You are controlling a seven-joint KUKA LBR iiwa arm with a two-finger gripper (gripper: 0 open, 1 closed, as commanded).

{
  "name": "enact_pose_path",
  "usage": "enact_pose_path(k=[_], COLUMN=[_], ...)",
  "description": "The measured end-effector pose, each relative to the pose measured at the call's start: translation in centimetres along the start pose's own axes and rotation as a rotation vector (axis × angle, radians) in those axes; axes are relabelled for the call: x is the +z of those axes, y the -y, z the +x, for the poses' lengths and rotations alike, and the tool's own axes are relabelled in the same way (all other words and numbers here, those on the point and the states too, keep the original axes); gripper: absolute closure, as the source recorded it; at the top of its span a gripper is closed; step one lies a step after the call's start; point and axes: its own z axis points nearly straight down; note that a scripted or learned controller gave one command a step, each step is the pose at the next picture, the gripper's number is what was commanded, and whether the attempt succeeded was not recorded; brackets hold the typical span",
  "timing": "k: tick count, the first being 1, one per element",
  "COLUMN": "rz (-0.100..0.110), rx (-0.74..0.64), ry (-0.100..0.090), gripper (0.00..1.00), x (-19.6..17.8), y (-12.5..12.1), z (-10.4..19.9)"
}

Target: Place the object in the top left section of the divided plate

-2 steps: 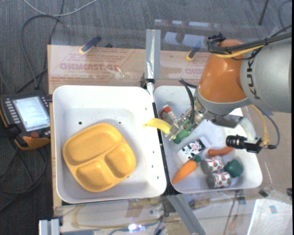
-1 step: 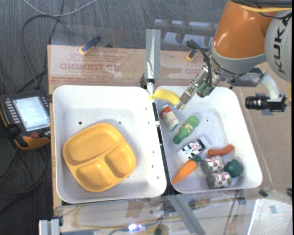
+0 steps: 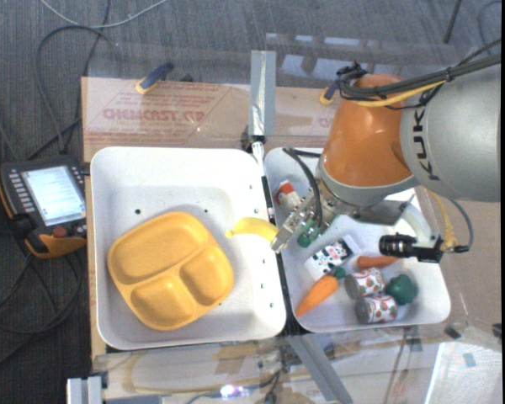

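The banana lies in the left bin by the divider wall, just beside the gripper; whether its jaws grip it I cannot tell. A weak hold could drop it short of the one yellow divided plate. The right bin holds two carrots, two cans.

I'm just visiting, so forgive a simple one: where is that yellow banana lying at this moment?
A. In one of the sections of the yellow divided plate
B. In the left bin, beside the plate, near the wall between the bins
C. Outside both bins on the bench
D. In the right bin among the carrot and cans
B: the banana lies on the floor of the left bin, just right of the plate, close to the gripper.
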Motion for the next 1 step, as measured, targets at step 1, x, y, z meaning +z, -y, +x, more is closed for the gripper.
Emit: enact_pose_path(k=[1], rz=[-0.002], rx=[-0.206], ry=[0.002], gripper=[1.0], x=[1.24], y=[-3.23], z=[0.51])
